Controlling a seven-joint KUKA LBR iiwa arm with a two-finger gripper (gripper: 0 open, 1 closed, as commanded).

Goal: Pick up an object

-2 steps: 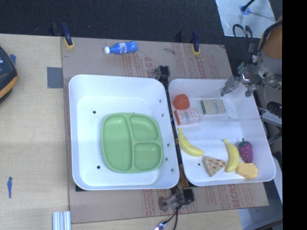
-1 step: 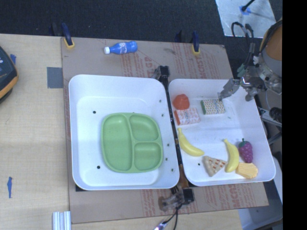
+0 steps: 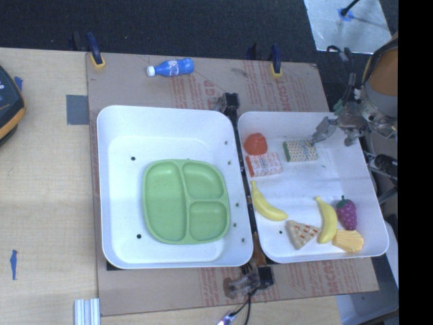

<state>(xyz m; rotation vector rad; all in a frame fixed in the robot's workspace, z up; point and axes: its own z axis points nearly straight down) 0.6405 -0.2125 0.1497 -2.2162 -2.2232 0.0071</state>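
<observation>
Reaching in from the right edge, the arm [image 3: 379, 80] shows its orange band at the far right, with the wrist angled down and leftward over the far right corner of the right bin [image 3: 379, 212]. The gripper [image 3: 323, 131] hangs low there, just beside a small green-patterned packet [image 3: 300, 151]; whether it touches the packet I cannot tell, and its state cannot be made out either. Left of the packet lie a red round piece [image 3: 255, 143] and a pink wrapper [image 3: 264, 164]. Nearer sit two bananas [image 3: 267, 206] [image 3: 327, 220], a sandwich wedge [image 3: 302, 233], purple grapes [image 3: 347, 213] and a yellow piece [image 3: 348, 240]. A green divided plate [image 3: 184, 200] rests in the left bin [image 3: 108, 181].
</observation>
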